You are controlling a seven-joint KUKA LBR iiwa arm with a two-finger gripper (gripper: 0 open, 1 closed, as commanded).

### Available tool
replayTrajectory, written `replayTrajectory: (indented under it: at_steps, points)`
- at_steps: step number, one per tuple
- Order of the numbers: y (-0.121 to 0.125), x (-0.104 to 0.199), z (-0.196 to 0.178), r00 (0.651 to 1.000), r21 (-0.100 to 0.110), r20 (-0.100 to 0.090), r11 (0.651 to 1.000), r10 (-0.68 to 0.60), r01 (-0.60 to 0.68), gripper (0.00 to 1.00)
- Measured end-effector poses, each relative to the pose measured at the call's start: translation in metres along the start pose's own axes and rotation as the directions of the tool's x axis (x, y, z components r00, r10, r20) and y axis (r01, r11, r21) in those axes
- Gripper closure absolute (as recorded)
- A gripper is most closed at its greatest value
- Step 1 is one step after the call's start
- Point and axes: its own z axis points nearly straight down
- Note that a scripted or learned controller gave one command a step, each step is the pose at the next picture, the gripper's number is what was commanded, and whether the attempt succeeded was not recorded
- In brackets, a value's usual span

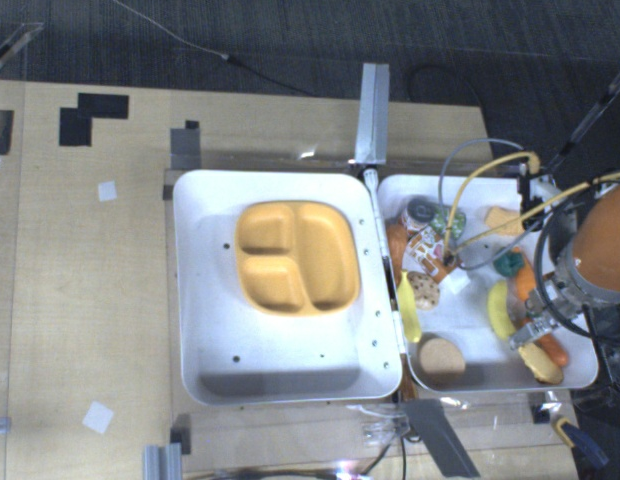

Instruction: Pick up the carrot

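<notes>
I see the gripper [538, 320] low in the right bin [470, 313], beside the carrot [526, 280]; I cannot tell its state.

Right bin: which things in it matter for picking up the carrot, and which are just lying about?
Belongs to the job:
carrot, orange, by the arm
gripper, low over the bin's right side

Just lying about:
banana
cookie
bread roll
yellow divided plate, in the left bin
</notes>
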Motion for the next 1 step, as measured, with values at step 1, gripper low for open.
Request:
replayTrajectory:
  at_steps: [1]
  points:
    - [-0.0056,-0.0381,-0.0509,1.0,-0.017,0.016,1.0,-0.002,0.003,1.0]
